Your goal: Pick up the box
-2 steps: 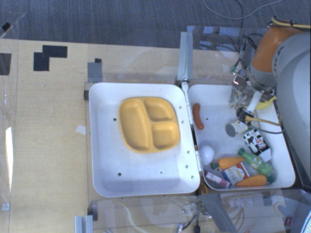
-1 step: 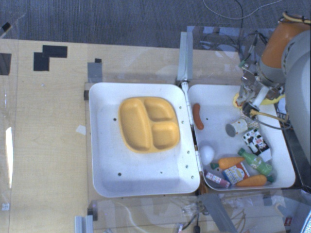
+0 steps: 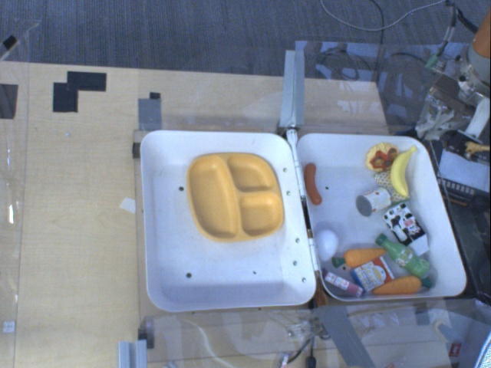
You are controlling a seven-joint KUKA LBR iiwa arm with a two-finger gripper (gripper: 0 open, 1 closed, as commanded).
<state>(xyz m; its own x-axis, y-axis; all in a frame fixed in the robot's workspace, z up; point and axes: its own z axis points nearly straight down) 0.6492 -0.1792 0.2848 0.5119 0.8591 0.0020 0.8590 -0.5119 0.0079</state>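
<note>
A small black-and-white patterned box (image 3: 404, 225) lies in the right bin (image 3: 337, 156), near its right wall. A second, orange carton-like box (image 3: 374, 273) lies near that bin's front edge, between two carrots (image 3: 397, 286). The arm's orange band and wrist are at the upper right edge, and the gripper (image 3: 454, 102) hangs outside the bin's far right corner, well away from both boxes, with nothing visibly held.
The right bin also holds a banana (image 3: 400, 171), a small can (image 3: 374, 202), a green bottle (image 3: 404, 257), a sausage (image 3: 312, 184), a white egg (image 3: 327, 244) and a pink item (image 3: 343, 284). A yellow divided tray (image 3: 234, 195) sits in the left bin (image 3: 165, 267).
</note>
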